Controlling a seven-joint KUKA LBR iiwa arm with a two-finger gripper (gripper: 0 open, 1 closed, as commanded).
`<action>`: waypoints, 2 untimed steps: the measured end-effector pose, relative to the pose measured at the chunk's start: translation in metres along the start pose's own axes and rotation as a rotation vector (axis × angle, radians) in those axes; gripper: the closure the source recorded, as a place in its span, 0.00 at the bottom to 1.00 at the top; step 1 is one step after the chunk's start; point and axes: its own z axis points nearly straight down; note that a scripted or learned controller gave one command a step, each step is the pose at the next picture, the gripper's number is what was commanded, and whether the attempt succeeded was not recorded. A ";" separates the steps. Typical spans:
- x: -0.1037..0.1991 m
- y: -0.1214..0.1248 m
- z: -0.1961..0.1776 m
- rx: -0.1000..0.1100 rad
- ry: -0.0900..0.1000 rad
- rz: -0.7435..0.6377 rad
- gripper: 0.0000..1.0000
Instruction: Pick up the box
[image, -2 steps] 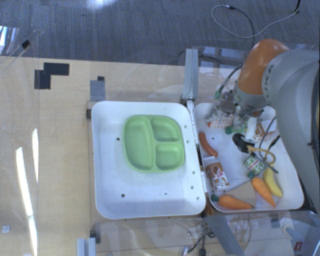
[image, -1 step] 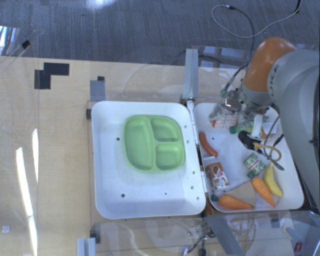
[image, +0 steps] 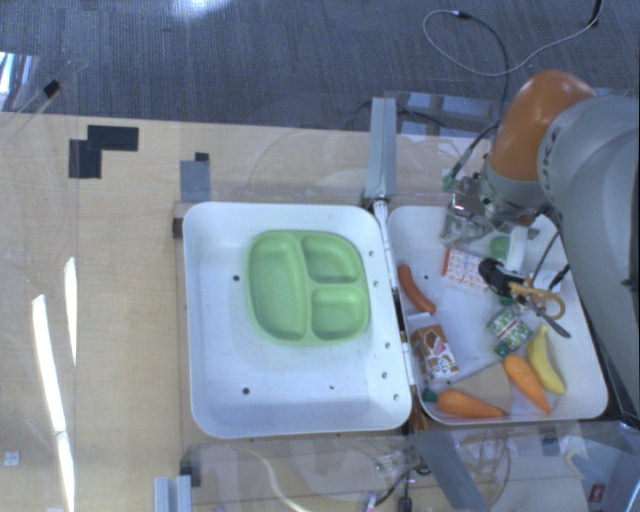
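A small brown box (image: 435, 351) with a red and white print lies at the front left of the right bin (image: 590, 400). Near the bin's right side a little green carton (image: 508, 329) lies tilted. Further back rests a flat white pack with red dots (image: 464, 267). My gripper (image: 463, 227) hangs over the bin's back part, just behind the dotted pack and well away from the brown box. Nothing shows in its grasp.
The right bin also holds an orange sausage-like piece (image: 415, 289), two carrots (image: 468, 404) (image: 526, 384) and a banana (image: 545, 361). A green divided plate (image: 305, 286) lies in the left bin (image: 215, 400). A ridge (image: 392, 290) separates the bins.
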 end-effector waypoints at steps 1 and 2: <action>-0.001 0.000 0.001 0.001 -0.001 0.000 0.00; -0.052 0.001 0.019 0.011 -0.003 0.064 0.00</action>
